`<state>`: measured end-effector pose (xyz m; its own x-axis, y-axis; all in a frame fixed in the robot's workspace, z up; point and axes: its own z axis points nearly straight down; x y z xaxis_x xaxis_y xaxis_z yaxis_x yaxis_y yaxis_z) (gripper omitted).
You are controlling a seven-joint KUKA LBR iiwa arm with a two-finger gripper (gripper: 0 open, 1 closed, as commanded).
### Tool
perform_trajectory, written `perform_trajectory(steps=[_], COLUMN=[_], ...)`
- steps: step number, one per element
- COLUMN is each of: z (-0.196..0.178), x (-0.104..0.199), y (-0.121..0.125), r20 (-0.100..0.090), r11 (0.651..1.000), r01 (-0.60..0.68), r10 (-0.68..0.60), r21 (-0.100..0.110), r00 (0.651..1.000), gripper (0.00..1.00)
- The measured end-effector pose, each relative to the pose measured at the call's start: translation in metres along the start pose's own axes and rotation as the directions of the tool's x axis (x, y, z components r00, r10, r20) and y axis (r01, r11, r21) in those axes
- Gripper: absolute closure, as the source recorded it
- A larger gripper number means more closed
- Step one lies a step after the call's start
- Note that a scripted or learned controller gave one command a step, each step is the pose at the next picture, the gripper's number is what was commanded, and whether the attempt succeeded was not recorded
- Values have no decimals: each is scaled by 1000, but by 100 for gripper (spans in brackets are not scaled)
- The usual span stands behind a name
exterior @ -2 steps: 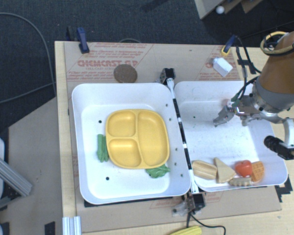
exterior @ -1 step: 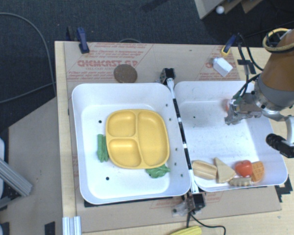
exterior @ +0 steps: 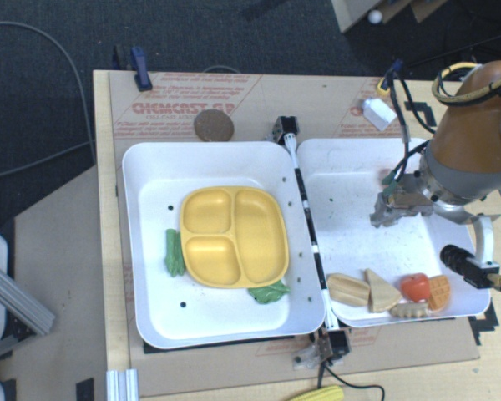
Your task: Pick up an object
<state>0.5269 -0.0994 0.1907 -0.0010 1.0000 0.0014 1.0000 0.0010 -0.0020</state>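
My gripper (exterior: 390, 213) hangs over the middle of the right bin (exterior: 351, 241), low above its bare white floor, and I see nothing in it. Along that bin's near edge lies a row of toy food. It holds a tan wedge (exterior: 348, 290), a second tan piece (exterior: 382, 291), a red tomato (exterior: 415, 286), an orange waffle piece (exterior: 439, 291) and a pale strip (exterior: 409, 310). All of these lie below and slightly right of the gripper, apart from it.
The left bin (exterior: 150, 190) holds a yellow divided plate (exterior: 234, 235), with a green piece (exterior: 175, 253) at its left and another (exterior: 270, 292) at its near edge. A brown disc (exterior: 214, 126) and a blue clamp (exterior: 139, 68) sit on the cardboard behind.
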Motion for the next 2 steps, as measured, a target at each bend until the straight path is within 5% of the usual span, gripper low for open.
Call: perform_trajectory(steps=[1, 2], z=[6, 7], x=[99, 141], y=[40, -15], r20=[1, 0], r11=[1000, 1000], r01=[0, 0], r10=[0, 0], r21=[-3, 1], r00=[1000, 1000], gripper=[100, 100])
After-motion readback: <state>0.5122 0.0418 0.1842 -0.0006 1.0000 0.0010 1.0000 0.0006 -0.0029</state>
